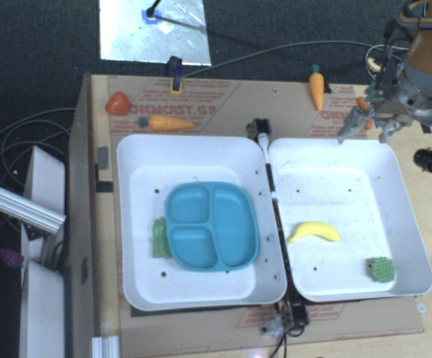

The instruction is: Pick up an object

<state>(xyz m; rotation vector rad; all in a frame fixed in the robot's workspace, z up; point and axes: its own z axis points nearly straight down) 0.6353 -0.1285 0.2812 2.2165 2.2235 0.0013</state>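
Camera view: two white bins. Right bin (pixel 406 200): one banana (pixel 314 232) mid-floor, one green lump (pixel 380 269) near front right corner. Left bin (pixel 137 200): one blue divided plate (pixel 211 225). Gripper (pixel 367 130) above right bin's back right corner, fingers spread, holding nothing. Cardboard print unreadable.

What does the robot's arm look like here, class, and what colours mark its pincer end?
The arm is grey metal with an orange band above the wrist. Thin dark cables loop beside it. Its pincer has slim grey fingers, with a small orange part at their base.
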